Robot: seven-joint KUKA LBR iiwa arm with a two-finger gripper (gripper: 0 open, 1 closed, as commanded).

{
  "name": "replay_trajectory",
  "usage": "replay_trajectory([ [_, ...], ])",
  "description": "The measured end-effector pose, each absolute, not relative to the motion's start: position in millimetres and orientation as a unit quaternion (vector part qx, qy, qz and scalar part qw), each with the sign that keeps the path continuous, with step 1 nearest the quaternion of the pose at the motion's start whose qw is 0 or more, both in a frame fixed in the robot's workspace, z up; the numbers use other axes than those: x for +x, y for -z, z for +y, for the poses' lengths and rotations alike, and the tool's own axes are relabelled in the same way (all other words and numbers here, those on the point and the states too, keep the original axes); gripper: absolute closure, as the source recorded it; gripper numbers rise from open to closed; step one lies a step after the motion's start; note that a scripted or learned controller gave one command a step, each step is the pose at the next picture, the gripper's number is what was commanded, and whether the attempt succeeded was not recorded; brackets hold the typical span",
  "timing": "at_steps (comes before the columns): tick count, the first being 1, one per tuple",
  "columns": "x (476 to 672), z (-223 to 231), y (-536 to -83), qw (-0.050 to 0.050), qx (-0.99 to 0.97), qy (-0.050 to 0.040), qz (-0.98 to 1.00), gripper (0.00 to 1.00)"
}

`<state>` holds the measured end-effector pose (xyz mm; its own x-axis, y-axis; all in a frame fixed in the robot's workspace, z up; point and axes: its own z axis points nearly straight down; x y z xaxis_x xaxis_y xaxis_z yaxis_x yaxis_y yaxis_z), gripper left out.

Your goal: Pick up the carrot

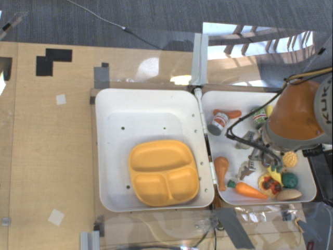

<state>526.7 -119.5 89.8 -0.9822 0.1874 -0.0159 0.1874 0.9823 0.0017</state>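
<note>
Gripper hangs low over the middle of the right bin, below the orange wrist band; whether it is spread or clenched cannot be told, as the metal parts blur together, and nothing is seen grasped in it.

The carrot lies flat on the right bin's floor, near the front wall and just below the gripper. Its long axis runs roughly left to right with a slight slant: the green stalk end points left and a little up, the orange tip points right and down, toward a cluster of toy food.

That cluster, at the bin's front right corner, holds a red and yellow piece, a dark green round piece, a pale tan piece and a yellow corn cob, all close together. To the carrot's left stands a tan drumstick, near the divider between the bins. At the back of this bin lie a small can with a red sausage just beside it.

The left bin holds a yellow divided plate, set toward its front right.

Bare white floor lies between the drumstick and the carrot, and between the carrot and the can; the carrot's right tip is crowded by the cluster, and the front wall is just beside it.
</note>
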Motion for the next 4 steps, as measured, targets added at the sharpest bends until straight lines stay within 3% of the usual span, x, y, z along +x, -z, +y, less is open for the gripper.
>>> replay_trajectory([
  [1,494.8,-133,-91,0.013,0.074,0.0007,0.997,0.0],
  [2,492.6,-140,-90,0.009,0.15,-0.0007,0.989,0.0],
  [3,496.2,-139,-103,0.013,0.147,-0.0005,0.989,1.0],
  [4,519.4,-105,-240,0.008,0.036,0.0004,0.999,1.0],
])
